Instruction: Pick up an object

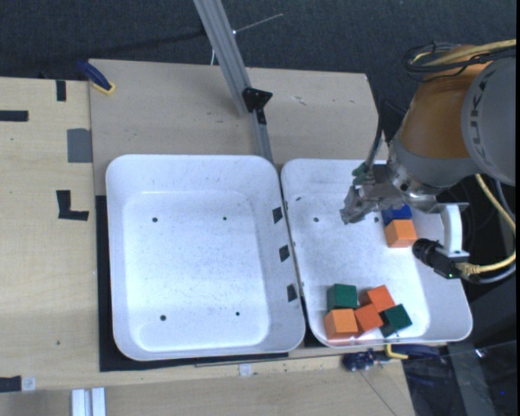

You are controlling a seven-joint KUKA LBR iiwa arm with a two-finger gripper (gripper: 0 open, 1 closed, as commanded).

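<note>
White bins [199, 172]; "KU" on arm [481, 115]

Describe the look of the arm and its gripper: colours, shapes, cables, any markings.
The arm is a thick, rounded grey body with a broad orange band above the wrist and part of dark KUKA lettering on the grey shell. Yellow and black cables loop over its top. The gripper is a small, dark grey metal assembly.
</note>
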